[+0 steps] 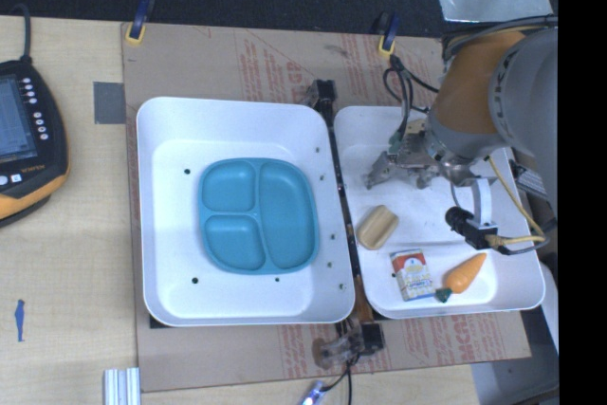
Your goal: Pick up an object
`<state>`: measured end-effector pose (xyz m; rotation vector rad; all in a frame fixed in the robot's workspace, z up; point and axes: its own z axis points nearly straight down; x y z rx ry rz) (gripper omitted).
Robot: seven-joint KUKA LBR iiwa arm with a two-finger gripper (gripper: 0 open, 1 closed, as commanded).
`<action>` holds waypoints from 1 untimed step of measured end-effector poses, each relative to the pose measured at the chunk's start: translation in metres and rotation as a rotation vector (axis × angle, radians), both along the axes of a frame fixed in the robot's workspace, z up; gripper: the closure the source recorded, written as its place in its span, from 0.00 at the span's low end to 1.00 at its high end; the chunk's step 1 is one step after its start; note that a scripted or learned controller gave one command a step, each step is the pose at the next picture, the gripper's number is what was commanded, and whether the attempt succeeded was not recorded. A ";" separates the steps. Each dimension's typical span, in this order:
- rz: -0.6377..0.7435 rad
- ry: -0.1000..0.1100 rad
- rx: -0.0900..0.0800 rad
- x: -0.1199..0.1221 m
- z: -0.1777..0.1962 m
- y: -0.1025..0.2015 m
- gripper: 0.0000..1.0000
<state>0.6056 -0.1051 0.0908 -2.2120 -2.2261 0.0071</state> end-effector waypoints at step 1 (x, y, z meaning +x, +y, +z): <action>-0.001 -0.001 0.000 -0.090 0.015 -0.001 0.00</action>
